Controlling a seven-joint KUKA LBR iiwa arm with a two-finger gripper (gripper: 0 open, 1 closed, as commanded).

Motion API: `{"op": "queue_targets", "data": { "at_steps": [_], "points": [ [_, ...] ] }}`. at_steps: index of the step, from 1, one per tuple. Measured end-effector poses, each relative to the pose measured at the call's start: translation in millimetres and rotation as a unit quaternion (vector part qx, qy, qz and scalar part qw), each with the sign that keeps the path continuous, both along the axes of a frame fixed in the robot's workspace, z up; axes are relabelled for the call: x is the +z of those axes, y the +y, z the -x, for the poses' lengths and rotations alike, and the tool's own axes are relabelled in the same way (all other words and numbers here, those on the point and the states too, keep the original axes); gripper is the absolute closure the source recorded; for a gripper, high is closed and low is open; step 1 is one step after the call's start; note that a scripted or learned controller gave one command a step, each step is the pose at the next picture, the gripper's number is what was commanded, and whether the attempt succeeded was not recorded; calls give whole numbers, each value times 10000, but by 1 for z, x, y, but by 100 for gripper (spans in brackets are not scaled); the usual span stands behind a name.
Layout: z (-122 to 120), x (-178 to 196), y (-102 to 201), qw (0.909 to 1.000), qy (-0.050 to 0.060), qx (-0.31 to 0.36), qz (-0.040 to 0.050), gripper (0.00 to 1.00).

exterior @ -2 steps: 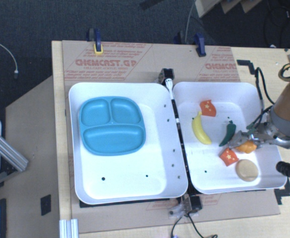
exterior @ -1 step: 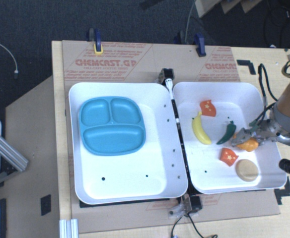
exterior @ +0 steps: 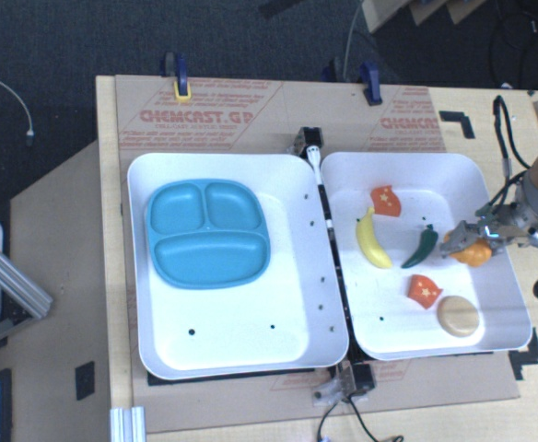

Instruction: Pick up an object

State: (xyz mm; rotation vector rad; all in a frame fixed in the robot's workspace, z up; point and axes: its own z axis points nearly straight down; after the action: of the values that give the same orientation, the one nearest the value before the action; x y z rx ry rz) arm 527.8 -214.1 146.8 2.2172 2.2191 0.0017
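The right bin (exterior: 407, 178) holds several toy foods. A yellow banana (exterior: 372, 242) lies left of centre, with a red piece (exterior: 386, 201) above it. A dark green pepper (exterior: 422, 247) lies in the middle. Below it sit another red piece (exterior: 424, 290) and a round beige piece (exterior: 458, 315). An orange piece (exterior: 473, 254) lies near the bin's right wall. My gripper (exterior: 479, 236) reaches in from the right and sits right over the orange piece, partly covering its top.
The left bin (exterior: 223, 339) holds a blue divided plate (exterior: 209, 233) in its upper left part. A black rail with screws runs between the two bins (exterior: 329, 247). Cables hang at the right by the arm (exterior: 504, 145).
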Motion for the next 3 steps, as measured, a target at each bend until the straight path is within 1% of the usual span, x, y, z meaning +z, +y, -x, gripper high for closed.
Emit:
{"op": "queue_targets", "data": {
  "at_steps": [1,2,3],
  "points": [
    [-1,42,-5,10000,11,1,-4,100],
    [-7,85,-1,10000,9,3,-4,100],
    [-8,127,-1,10000,0,6,0,100]
  ]
}}
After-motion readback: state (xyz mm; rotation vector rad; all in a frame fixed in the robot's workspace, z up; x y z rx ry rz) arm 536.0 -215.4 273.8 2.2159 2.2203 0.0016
